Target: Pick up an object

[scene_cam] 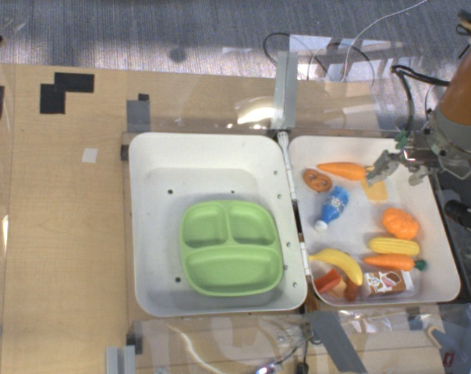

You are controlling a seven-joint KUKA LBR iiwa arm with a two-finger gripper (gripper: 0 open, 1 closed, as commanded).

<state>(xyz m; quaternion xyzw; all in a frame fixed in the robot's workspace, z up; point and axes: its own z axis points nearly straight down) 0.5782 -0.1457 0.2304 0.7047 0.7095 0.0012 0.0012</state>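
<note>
Seen from above, two white bins are sitting side by side on a table. The left bin [142, 209] is holding a green tray [231, 248]. The right bin [442, 279] is holding a carrot [341, 170], blue bottle [331, 207], banana [338, 264], corn [393, 246] and other toys. The jaws [398, 167] are hanging apart near the bin's top right, gripping nothing, just right of the carrot.
</note>
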